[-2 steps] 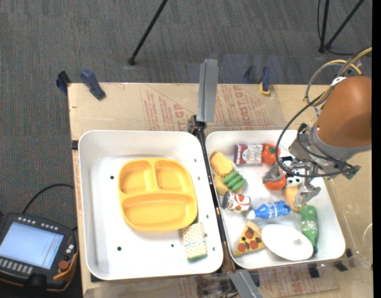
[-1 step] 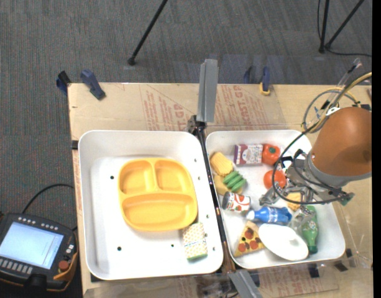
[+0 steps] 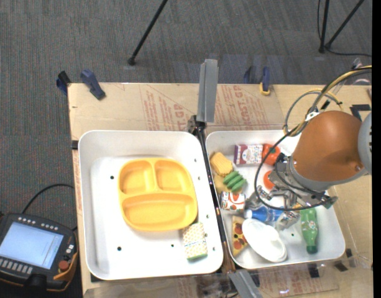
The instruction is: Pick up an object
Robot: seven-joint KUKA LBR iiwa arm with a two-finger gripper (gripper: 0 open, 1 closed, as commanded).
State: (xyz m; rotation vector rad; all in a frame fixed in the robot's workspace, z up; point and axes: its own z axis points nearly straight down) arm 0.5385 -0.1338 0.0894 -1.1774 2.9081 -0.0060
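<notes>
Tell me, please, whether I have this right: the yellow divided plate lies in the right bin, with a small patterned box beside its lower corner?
Not quite. The camera view shows the yellow divided plate in the left bin, not the right one. The rest holds: the small patterned box lies beside its lower corner.

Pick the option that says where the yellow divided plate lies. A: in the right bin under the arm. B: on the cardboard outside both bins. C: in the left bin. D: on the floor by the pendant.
C: the yellow divided plate lies flat inside the left bin, with a small patterned box beside its near corner.
</notes>
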